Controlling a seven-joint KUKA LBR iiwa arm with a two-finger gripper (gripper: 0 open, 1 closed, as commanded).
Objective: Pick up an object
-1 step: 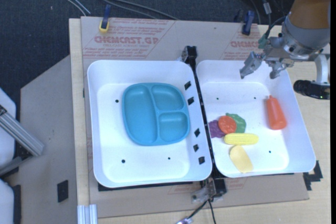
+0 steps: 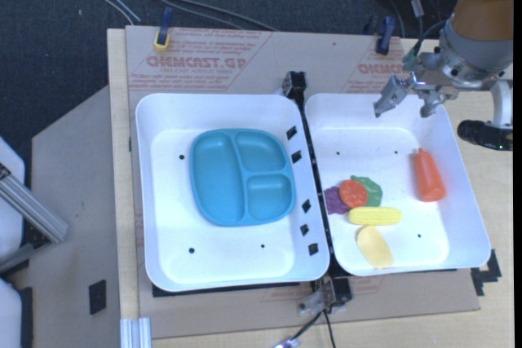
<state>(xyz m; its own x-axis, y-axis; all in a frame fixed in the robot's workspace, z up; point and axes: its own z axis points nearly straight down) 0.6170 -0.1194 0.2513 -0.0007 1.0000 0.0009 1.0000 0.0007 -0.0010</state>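
My gripper [image 2: 407,99] hangs over the far edge of the right bin [image 2: 391,141], open, with nothing between its fingers. Below it in that bin lie several toy foods. An orange carrot-like piece [image 2: 427,175] rests near the right wall. A cluster sits in the middle: a purple piece [image 2: 333,199], an orange-red round piece [image 2: 353,193], a green piece [image 2: 373,190], a yellow corn cob [image 2: 375,216] and a pale yellow piece [image 2: 375,246] toward the front.
The left bin [image 2: 163,134] holds a blue divided plate [image 2: 242,175]. A black divider with clips [image 2: 303,167] runs between the bins. Cardboard [image 2: 245,53] lies under both, clamped at the back. Cables trail on the dark floor behind.
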